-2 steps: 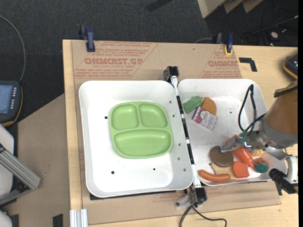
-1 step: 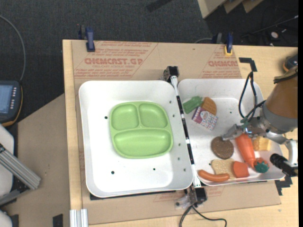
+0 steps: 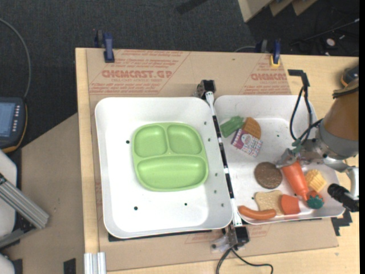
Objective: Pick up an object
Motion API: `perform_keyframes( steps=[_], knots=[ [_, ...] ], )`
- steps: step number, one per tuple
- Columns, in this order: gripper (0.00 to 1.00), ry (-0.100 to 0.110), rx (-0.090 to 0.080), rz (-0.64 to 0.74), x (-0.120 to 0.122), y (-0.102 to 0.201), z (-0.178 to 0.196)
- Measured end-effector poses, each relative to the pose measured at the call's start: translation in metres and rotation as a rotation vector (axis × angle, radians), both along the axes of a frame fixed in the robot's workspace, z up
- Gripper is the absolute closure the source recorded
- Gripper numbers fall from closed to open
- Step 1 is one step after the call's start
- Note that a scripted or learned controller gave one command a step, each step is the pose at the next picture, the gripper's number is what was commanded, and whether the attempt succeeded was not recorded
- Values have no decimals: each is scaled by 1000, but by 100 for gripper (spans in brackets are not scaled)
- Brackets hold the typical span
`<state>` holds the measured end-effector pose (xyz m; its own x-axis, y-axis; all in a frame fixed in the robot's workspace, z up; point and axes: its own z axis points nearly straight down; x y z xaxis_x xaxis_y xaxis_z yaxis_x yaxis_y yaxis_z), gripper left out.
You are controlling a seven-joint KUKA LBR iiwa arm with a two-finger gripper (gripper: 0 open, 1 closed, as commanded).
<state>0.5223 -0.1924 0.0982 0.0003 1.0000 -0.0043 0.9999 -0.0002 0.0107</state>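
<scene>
The bench (image 3: 142,73) carries two white bins side by side, and the arm (image 3: 342,119) comes in from the right over the right bin (image 3: 274,110). The left bin (image 3: 114,210), well to the claw's left, holds a green divided plate (image 3: 169,156). The claw (image 3: 297,156) hangs low over the right side of the right bin, its tips just at the upper end of a toy carrot (image 3: 297,178); whether they are apart, together or clamped on anything cannot be told. The carrot lies with its long axis slanting from that upper end down and right, its green tip pointing toward the bin's lower right corner. Left of the claw sits a brown round cookie (image 3: 267,175); below it lie a slice of bread (image 3: 266,200), a sausage (image 3: 256,212) and a red block (image 3: 290,204). A yellow corn piece (image 3: 315,181) lies right of the carrot. Up and left of the claw are a pink carton (image 3: 247,142) and a green piece (image 3: 231,125).
</scene>
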Motion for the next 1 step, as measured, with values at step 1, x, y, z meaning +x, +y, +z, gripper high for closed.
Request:
perform_keyframes(
  steps=[1],
  knots=[
    [100,1,5,10,46,84,62]
  ],
)
